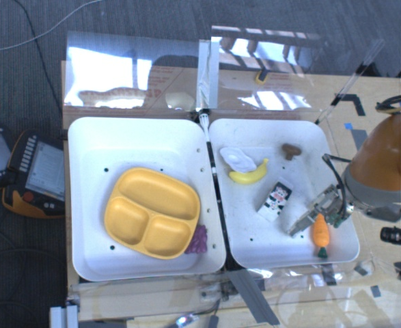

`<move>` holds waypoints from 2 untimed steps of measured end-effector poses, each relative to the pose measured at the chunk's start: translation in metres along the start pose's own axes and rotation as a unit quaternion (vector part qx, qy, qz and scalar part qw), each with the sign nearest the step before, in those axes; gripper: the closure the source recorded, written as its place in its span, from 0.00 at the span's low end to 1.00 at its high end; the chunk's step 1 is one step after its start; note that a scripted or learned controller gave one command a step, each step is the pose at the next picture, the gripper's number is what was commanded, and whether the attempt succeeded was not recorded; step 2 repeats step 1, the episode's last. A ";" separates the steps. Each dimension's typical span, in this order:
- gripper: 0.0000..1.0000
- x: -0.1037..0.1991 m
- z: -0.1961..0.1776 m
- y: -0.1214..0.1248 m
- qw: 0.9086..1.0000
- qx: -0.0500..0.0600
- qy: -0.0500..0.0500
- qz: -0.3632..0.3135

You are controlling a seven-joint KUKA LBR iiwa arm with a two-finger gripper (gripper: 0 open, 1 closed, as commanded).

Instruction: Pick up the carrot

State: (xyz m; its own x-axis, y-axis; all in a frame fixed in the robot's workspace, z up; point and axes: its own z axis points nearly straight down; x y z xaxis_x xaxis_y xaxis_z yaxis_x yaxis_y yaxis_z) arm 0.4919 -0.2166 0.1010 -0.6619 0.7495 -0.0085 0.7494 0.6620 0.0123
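Observation:
The carrot [320, 232] is orange with a green tip and lies in the right bin [255, 251], near its front right corner. My gripper [317, 214] hangs right over the carrot's upper end, reaching in from the right under the orange band of the arm [384, 157]. The carrot's top touches or sits under the gripper's metal parts, and I cannot tell whether it is gripped. A grey metal piece of the gripper slants down to the left of the carrot.
The right bin also has a yellow banana [248, 174], a white object [236, 158], a small brown object [292, 150] and a black-and-white carton [275, 200]. A yellow divided plate [154, 212] and purple grapes [198, 239] lie in the left bin [91, 149].

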 end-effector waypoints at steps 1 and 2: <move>0.00 0.003 0.010 0.005 0.993 -0.003 0.003 0.122; 0.00 0.003 0.010 0.005 0.993 -0.003 0.003 0.122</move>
